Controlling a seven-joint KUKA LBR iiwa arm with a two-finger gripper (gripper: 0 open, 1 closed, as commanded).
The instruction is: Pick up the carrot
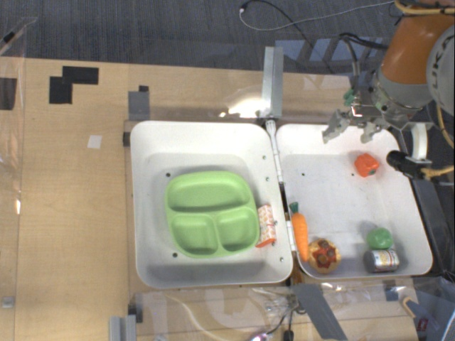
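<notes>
The carrot lies against the right bin's left wall; likely light, rigid, smooth. Grasp across mid-body. The gripper hovers apart, fingers spread, empty.

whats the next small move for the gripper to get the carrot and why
Probably move the gripper toward the lower left of the view, across the right bin, until it is above the carrot. The gripper hangs near that bin's far edge with nothing between its fingers, while the carrot lies along the near left wall, beside the divider and close to a round red-and-yellow item.
</notes>
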